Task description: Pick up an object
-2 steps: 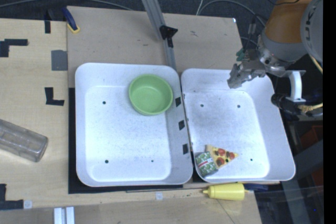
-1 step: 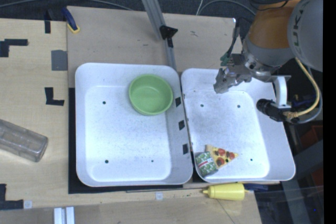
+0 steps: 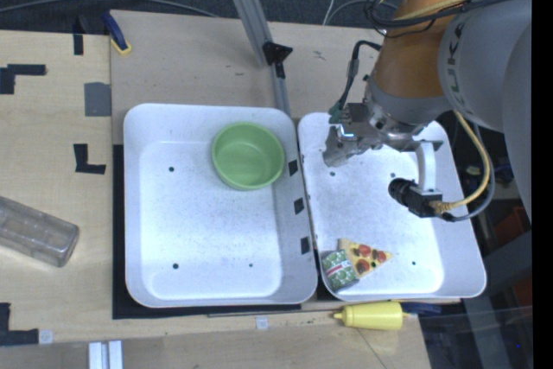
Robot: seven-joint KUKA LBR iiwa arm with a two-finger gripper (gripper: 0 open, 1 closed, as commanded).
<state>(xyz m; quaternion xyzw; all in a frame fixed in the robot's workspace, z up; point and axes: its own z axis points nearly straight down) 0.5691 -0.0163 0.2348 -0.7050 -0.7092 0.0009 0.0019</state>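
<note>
A green bowl (image 3: 248,155) sits upright in the left bin (image 3: 155,212), near its back right corner. A flat pizza-slice toy (image 3: 352,261) with a green patch lies in the front left part of the right bin (image 3: 432,272). My gripper (image 3: 337,149) hangs over the back left of the right bin, well behind the pizza slice and to the right of the bowl. Nothing shows between its fingers.
A yellow bottle (image 3: 373,316) lies on the bench just in front of the right bin. A clear plastic cup (image 3: 34,231) lies on its side at far left. A grey pole (image 3: 251,4) slants down to the bins' back edge. Cables trail behind.
</note>
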